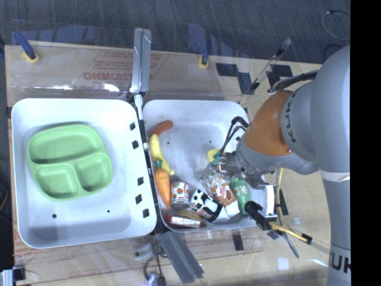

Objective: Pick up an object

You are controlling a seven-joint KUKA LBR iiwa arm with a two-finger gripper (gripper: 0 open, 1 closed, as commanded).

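The big grey arm [321, 130] reaches in from the right and bends down into the right bin [190, 115]. Its tool [221, 170] is low in the bin, in the middle of a pile of toys. I cannot tell what the tool is doing, because the wrist and the toys hide its tip.

The things to pick up are all in the right bin. Most of them crowd along the left wall and the near side. A sausage [162, 127] lies near the top left. Under it is a banana [156, 151], and under that a carrot [162, 185], both close to the left wall. A small can [179, 193] sits just beside the carrot. A black and white cow toy [204, 204] is at the near side. A green bottle [241, 196] lies just beside the tool, on its right. A little yellow thing [213, 155] sits just above the tool.

The left bin [36, 225] holds a green tray [70, 161] with three parts. Both bins sit side by side on the tabletop [89, 70].
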